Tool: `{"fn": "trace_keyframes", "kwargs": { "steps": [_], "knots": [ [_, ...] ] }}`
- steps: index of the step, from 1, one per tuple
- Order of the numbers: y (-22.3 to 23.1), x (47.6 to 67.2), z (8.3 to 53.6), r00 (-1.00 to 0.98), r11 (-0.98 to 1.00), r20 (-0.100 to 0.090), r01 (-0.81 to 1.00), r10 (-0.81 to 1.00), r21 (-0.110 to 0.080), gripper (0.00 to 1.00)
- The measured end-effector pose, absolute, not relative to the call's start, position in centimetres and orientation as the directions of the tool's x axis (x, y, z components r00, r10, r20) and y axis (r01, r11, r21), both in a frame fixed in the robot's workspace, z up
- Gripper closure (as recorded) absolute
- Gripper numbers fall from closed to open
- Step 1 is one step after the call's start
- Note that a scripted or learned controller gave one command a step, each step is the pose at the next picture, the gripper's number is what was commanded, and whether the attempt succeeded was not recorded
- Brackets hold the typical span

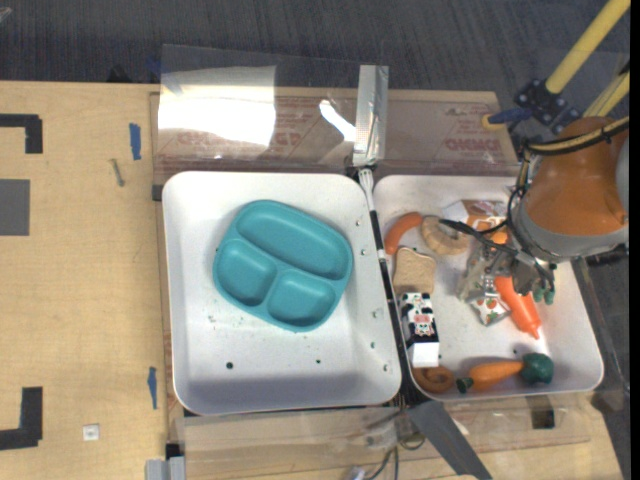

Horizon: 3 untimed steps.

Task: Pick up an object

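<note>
My gripper (pixel 490 280) hangs low over the middle of the right bin (pixel 575 353), under the orange wrist band. Its metal fingers (pixel 474 280) stand just left of an orange carrot-shaped toy (pixel 520 306) and above a small white and red object (pixel 490 311). I cannot make out anything held between the fingers. Around it lie an orange curved piece (pixel 400 230), a tan bread-like piece (pixel 415 268), a beige round piece (pixel 442 236), a black and white toy (pixel 420 318) and a carrot with a green top (pixel 505 371).
The left bin (pixel 190 348) holds a teal divided plate (pixel 285 264). A clear plastic sheet (pixel 260 123) and a metal bracket (pixel 370 118) stand behind the bins. A yellow pole (pixel 590 38) crosses the top right corner.
</note>
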State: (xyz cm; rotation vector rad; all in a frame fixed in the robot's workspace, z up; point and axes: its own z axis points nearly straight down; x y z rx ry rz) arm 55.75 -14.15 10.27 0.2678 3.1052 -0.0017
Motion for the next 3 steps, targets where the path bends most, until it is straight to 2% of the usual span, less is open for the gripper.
{"fn": "trace_keyframes", "kwargs": {
  "steps": [1, 2, 3],
  "knots": [
    [-14.1, 55.7, 10.2, -0.985, 0.985, -0.023, 0.171, 0.171, 0.001, 0.00],
    [-14.4, 55.2, 8.9, -0.985, 0.985, -0.011, 0.172, 0.172, 0.001, 0.00],
    [-14.4, 55.6, 10.2, -0.985, 0.985, -0.024, 0.170, 0.170, 0.000, 1.00]
  ]
}}
